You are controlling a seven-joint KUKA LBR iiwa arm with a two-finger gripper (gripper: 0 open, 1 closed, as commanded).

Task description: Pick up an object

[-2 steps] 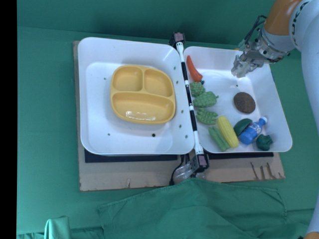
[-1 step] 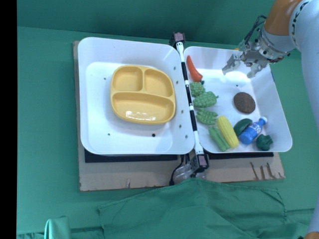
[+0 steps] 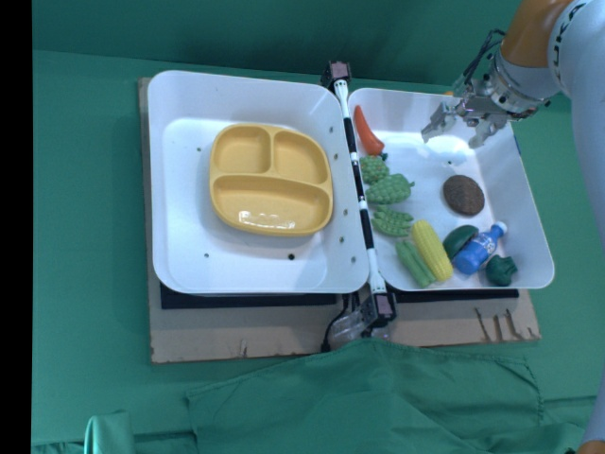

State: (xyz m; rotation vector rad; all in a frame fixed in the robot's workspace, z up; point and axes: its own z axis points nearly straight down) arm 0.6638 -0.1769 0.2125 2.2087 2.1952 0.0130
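The gripper (image 3: 461, 124) hangs with fingers spread and nothing between them, over the far end of the right bin (image 3: 535, 218). The brown round patty (image 3: 463, 194) lies just nearer the camera, almost directly below it.

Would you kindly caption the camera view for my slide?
Open pincer above right bin of toy food; yellow tray in left bin.
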